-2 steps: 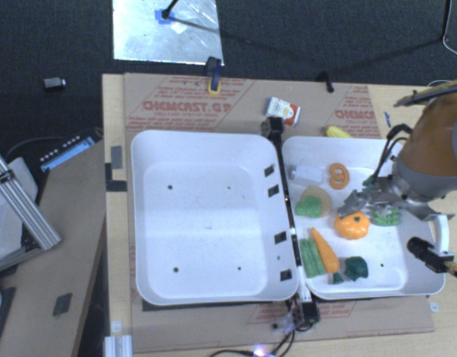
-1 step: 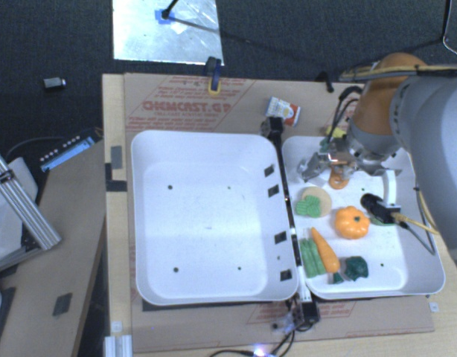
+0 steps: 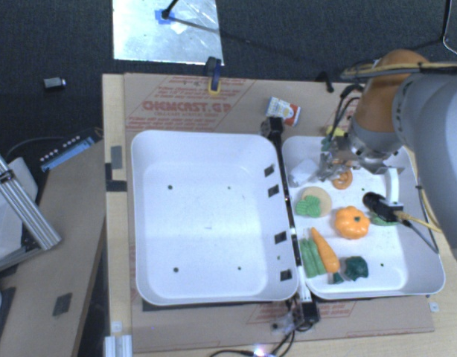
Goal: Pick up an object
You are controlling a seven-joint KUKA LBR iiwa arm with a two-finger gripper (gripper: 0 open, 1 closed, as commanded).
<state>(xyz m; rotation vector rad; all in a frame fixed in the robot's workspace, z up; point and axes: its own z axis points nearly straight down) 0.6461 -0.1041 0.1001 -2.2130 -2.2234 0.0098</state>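
Bench with two white bins.

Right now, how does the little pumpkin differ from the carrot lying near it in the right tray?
The pumpkin is round and squat; the carrot is long and tapered. The pumpkin sits nearer the middle of the right bin; the carrot lies close to that bin's left wall, beside a green pod-like piece. The pumpkin has a small stem on top; the carrot ends in a dark tip. Both are orange toy vegetables.
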